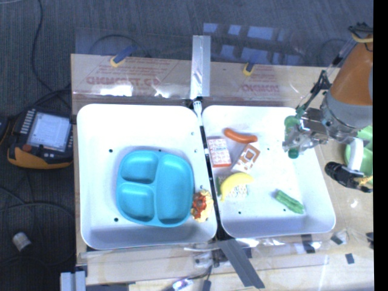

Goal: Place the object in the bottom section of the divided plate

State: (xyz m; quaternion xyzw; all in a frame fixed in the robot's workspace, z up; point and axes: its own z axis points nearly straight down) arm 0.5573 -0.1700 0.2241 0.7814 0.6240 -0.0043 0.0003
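- Over the right bin's (315, 223) upper right part hangs the gripper (293, 143), at the end of the arm (351, 83) that reaches in from the right; whether it is open or closed I cannot tell, and nothing shows as held in it.
- Which object the task means is not settled; all loose candidates lie in the right bin, to the gripper's left and below it.
- Nearest is the hot dog (240, 136), its long axis running left-right with a slight tilt; just below it sit a small carton (247, 157) and a red-and-white packet (218, 151).
- Farther down lie a yellow piece (234, 185) and a green pod (289, 201), the pod slanting down to the right.
- In the left bin (97, 162) rests the blue plate (154, 187), well apart from the gripper; its bottom section is hard to fix, since the dividers read faintly.
- Against the plate's right rim sits a red-orange item (199, 204), too small to name.
- My judgement: the pick has not begun.
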